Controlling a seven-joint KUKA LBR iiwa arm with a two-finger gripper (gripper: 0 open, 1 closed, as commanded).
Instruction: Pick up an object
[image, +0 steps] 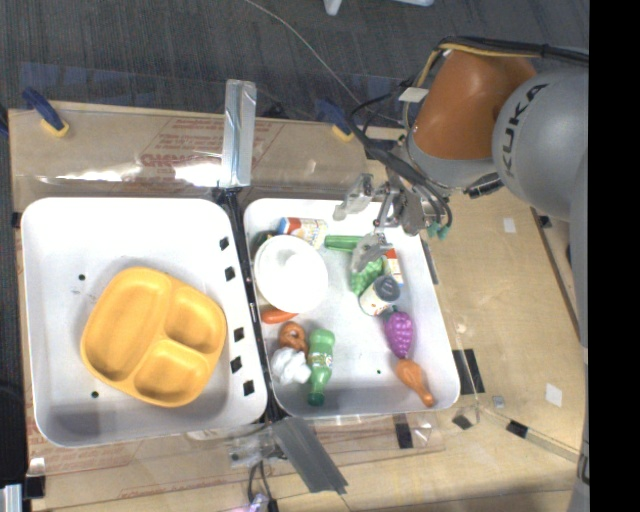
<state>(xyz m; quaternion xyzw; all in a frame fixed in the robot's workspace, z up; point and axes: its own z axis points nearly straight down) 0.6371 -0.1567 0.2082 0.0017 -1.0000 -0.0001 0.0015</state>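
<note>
Toys (399, 333) crowd the right bin (440, 300); tool (372, 215) above, grip state unclear.

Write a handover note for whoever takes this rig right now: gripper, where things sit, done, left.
Gripper: low over the back of the right bin, above the toy clutter; whether it is open or shut cannot be told, and nothing can be seen held.
Right bin: white bowl, purple grapes, green bottle, orange drumstick, plus small items under the gripper.
Left bin: yellow divided tray.
Done: arm in position over the bin.
Left: grasp an object and lift it clear.
</note>
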